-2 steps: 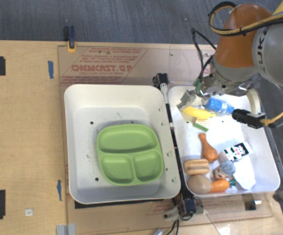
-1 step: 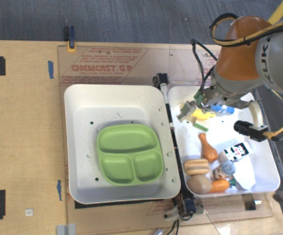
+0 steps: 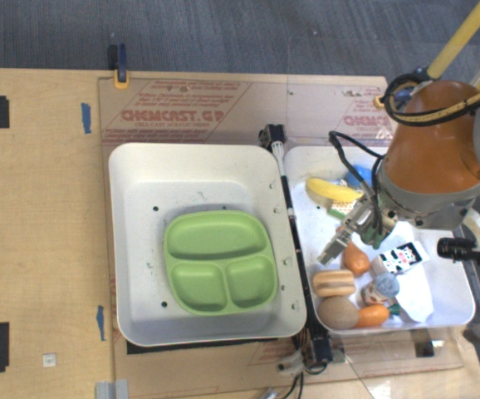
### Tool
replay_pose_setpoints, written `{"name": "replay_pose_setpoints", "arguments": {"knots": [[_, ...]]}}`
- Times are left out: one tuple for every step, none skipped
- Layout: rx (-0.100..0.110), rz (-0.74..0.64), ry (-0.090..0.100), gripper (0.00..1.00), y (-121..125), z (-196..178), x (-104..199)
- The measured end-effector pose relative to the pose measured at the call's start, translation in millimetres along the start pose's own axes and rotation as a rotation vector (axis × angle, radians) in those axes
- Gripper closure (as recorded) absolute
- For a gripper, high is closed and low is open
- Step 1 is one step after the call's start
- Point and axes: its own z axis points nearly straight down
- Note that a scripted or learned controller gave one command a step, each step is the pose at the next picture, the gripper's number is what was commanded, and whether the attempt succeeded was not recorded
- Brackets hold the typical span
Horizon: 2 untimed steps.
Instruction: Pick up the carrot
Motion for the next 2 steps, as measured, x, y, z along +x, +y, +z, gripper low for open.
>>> {"name": "replay_pose_setpoints", "arguments": {"knots": [[0.002,0.260,0.001,0.00,-18,87,-62],[-0.008,0.261,-0.006,1.00,-15,74,-64]]}}
